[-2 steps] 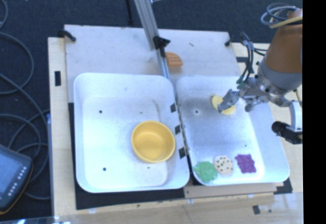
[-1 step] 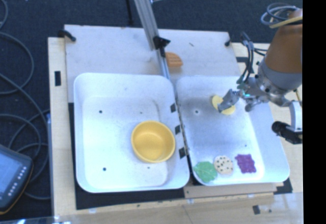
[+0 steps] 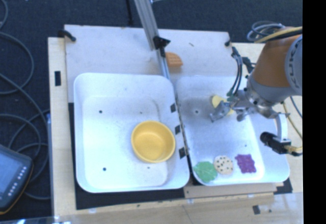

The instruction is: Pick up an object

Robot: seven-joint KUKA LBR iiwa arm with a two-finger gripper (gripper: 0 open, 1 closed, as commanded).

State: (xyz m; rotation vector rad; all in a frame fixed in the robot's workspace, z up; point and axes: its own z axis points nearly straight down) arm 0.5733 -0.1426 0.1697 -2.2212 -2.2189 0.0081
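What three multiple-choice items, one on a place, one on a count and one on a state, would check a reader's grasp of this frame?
1. Where does the yellow bowl sit?
A. In the left bin
B. In the right bin
C. On the bench outside both bins

2. How many small items lie in a row along the right bin's near edge?
A. One
B. Three
C. Five

3. How does the yellow bowl stand?
A. Upside down
B. On its side
C. Upright, its opening facing up

Answers:
1. A: the yellow bowl rests on the floor of the left bin.
2. B: a green piece, a spotted cookie and a purple piece line the near edge of the right bin.
3. C: its hollow inside shows from above.

The end effector hovers over the right bin beside a small yellow item.
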